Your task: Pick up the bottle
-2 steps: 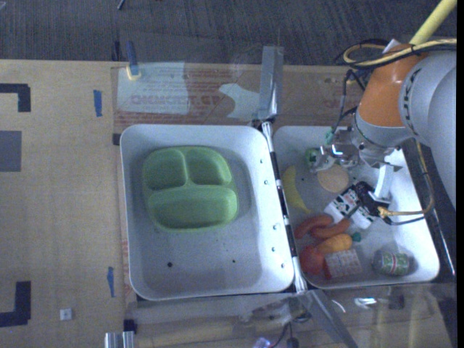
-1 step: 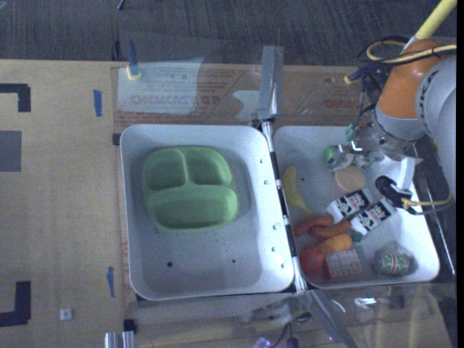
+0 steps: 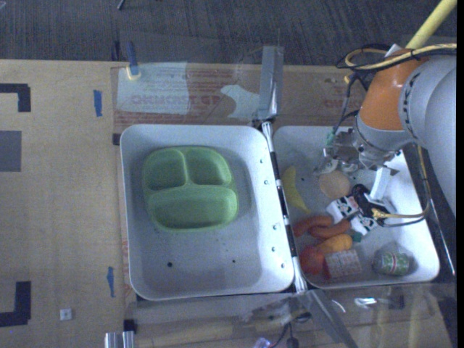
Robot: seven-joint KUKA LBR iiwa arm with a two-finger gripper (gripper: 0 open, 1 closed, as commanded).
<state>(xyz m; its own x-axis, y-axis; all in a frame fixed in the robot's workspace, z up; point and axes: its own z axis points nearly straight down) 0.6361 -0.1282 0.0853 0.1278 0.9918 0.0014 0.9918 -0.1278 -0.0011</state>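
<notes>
The bottle is small, with a green label and pale ends. It lies on its side in the near right corner of the right bin. My gripper hangs low over the far middle of that bin, just above a round beige object. The bottle is well apart from the gripper, toward the near right. Nothing shows between the gripper and the bottle but the robot's own bracket.
A yellow banana lies along the right bin's left wall. An orange-red curved item, a red piece and a pinkish box crowd its near side. The left bin holds a green divided plate.
</notes>
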